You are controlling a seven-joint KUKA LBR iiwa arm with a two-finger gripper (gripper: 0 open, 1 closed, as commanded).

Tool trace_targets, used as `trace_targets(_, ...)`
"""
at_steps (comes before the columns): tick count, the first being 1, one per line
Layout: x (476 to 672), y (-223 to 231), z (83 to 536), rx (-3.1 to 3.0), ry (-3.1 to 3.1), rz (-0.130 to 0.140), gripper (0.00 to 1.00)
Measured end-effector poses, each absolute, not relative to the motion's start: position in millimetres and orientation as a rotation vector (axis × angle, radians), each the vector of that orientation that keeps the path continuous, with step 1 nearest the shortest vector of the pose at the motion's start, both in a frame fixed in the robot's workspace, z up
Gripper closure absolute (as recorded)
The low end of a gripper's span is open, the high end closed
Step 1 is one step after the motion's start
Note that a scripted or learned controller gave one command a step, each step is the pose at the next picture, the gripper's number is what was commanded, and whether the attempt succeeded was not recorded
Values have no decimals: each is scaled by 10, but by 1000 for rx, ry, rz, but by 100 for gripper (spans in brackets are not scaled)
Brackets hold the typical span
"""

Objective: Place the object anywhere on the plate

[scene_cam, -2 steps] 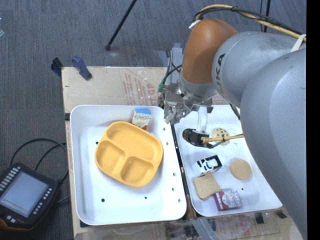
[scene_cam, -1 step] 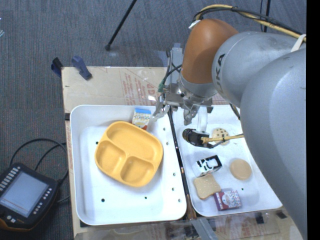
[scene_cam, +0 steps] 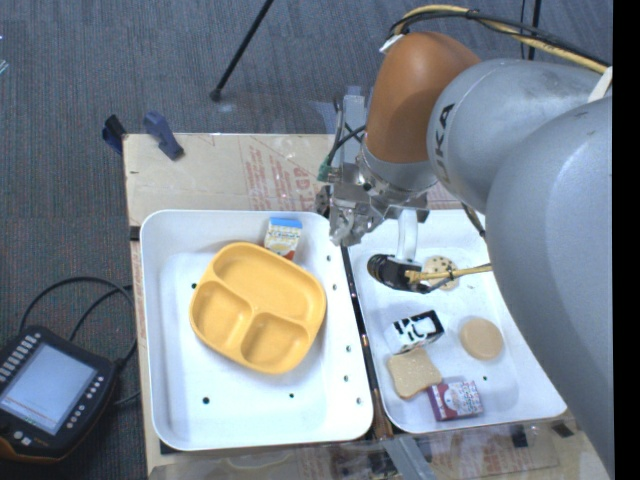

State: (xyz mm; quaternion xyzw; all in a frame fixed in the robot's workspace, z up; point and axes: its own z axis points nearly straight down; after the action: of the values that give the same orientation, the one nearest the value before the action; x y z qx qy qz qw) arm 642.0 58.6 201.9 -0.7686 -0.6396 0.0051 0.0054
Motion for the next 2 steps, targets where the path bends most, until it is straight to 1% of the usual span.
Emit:
trace_targets(1, 6420, 586, 2018, -2407, -2003, 16, 0)
trace_targets(2, 6417, 584, 2098, -2402, -2003, 21, 100)
